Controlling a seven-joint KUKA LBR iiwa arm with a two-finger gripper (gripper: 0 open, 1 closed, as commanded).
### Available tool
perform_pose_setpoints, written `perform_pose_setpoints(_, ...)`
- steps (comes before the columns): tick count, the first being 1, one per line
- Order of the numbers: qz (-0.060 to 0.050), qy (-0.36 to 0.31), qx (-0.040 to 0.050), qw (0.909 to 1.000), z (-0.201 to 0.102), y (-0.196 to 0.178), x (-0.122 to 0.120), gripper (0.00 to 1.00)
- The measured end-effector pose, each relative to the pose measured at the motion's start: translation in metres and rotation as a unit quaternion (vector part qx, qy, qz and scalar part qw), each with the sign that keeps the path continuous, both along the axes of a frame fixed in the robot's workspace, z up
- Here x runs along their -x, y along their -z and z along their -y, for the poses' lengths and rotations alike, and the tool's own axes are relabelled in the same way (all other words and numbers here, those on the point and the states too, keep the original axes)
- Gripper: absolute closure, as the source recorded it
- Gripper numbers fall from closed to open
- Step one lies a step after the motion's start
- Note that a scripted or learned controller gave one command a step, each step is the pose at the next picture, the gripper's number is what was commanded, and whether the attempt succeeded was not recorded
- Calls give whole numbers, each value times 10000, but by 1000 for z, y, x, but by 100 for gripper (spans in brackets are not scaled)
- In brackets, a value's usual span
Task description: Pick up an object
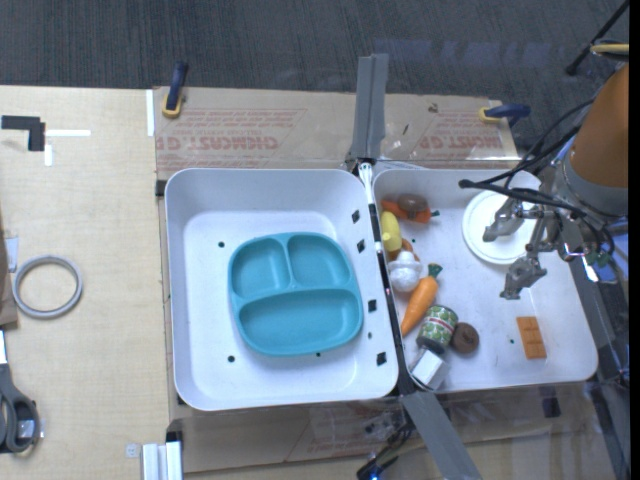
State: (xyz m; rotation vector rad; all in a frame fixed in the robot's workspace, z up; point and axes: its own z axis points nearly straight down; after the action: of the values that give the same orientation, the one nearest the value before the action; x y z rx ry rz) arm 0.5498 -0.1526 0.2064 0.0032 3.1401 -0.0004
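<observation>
**A:** ok, bottom of the frame first. What can be made out down there?

**B:** Along the lower left edge a pair of scissors [18, 420] is seen lying on the bench [85, 218], and a roll of tape [45, 286] is laid a bit above it. In the right bin [560, 363], low down by the divider, a small jar with a white cap [432, 343] is found, tipped over, with a brown round thing [465, 338] touching its right side. An orange block [532, 337] is set apart, toward the lower right of that bin.

**A:** and mid-frame?

**B:** A carrot [419, 303] is laid at a slant just above the jar, with a white garlic-looking bulb [404, 274] beside its top end. A yellow piece [389, 234] is stood against the divider above that, and a reddish-brown item [411, 208] is placed near the top. The left bin [190, 268] is taken up by a blue divided plate [296, 293].

**A:** gripper?

**B:** The gripper [512, 258] is seen at center right, over the right bin. Its two fingers [519, 278] are spread apart and nothing is held between them. One is hung over a white round dish [497, 228], the other just off its lower right rim.

**A:** far end?

**B:** Cardboard [260, 133] is laid behind the bins, with clamps [176, 88] fixed at the upper corners.
</observation>
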Motion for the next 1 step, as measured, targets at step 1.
perform_pose_setpoints(1,4,-465,1,9989,-52,114,14,0)
